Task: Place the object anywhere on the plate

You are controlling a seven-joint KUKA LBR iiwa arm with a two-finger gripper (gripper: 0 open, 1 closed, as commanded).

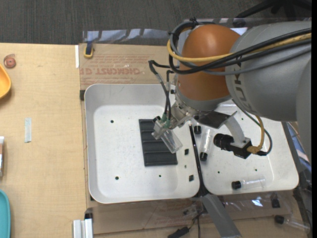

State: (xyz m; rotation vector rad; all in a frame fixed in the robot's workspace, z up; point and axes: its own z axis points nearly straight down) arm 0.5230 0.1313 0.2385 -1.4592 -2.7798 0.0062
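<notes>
Pale wood makes up the bench [39, 133], seen at the left, where the edge of an orange dish [4, 86] and a small grey strip [27, 130] lie well apart. Further right, a sheet of brown cardboard [119, 68] is laid behind the two white bins. In the left bin [106, 148], a dark ribbed plate [153, 150] is set flat near the right wall. Over the plate's upper right part, the gripper [166, 133] is held at a slant, its clear fingers [171, 142] pointing down and to the right. How far the fingers are parted cannot be told, and nothing can be made out between them. The object cannot be picked out with certainty. Above the gripper, the arm's orange band [210, 58] and grey body [277, 68] are seen, with yellow and black cables looped around them. In the right bin [257, 175], partly covered by the arm, a white marker [204, 145] with a black cap lies just beside the dividing wall, and a clear tube [250, 183] with a black cap lies near the front rim.
</notes>
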